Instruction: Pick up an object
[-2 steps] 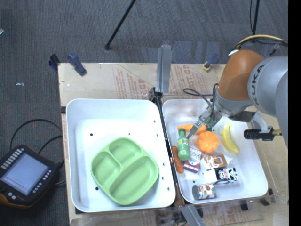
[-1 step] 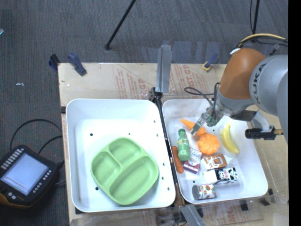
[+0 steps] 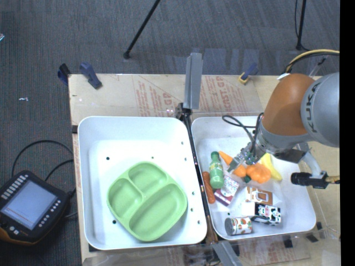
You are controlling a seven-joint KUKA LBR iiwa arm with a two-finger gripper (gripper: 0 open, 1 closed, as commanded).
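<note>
- The things to pick from lie heaped in the right bin (image 3: 288,218), one shallow white tray with rounded corners, all crowded toward its middle and near side.
- One small green bottle (image 3: 216,170) stands or leans at the left of the heap, with a label round its body.
- Two orange carrot-shaped pieces: one (image 3: 226,158) just far of the bottle, one (image 3: 207,187) along the bin's left wall.
- One rounded orange fruit-like piece (image 3: 258,173) sits just beside one yellow banana-shaped piece (image 3: 270,165).
- One small tin can (image 3: 238,225) lies on its side at the near edge, next to one black-and-white patterned carton (image 3: 267,214); a brown-and-white box (image 3: 258,195) and a pink-and-white packet (image 3: 226,193) lie between.
- The gripper (image 3: 244,158) hangs over the far part of the heap, right by the orange piece; I can't tell how its jaws stand, nor whether anything sits between them.
- The arm (image 3: 302,112), grey with a smooth orange band, comes in from the right.
- The left bin (image 3: 94,148), a matching white tray, holds one pale green plate (image 3: 147,201), smooth plastic with three compartments.
- One handheld pendant (image 3: 28,204) with a screen lies on the dark carpet, far left.
</note>
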